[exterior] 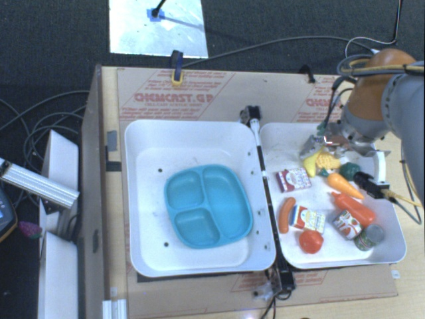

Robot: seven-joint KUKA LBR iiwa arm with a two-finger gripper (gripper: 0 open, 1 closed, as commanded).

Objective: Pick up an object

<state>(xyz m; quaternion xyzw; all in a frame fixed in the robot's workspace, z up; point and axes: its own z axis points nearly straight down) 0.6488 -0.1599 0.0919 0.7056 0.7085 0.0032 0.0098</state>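
- Corn [319, 161], a small yellow toy, is seen at the far edge of the right bin [392, 248], just under the claw [327, 140].
- Whether the claw is apart or together cannot be told.
- Light, hard, slippery plastic is judged; a hold across its narrow middle is advised.

right bin [398, 248] crowded with toy food [312, 219], left bin [143, 178] roomy around blue tray [208, 205]

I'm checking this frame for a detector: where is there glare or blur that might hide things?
Camera view: the metal sheet beyond the bench glares bright; the white bins are evenly lit, with soft shadows; the blue tray reads sharply; small toys around the hand look soft, and labels are unreadable.
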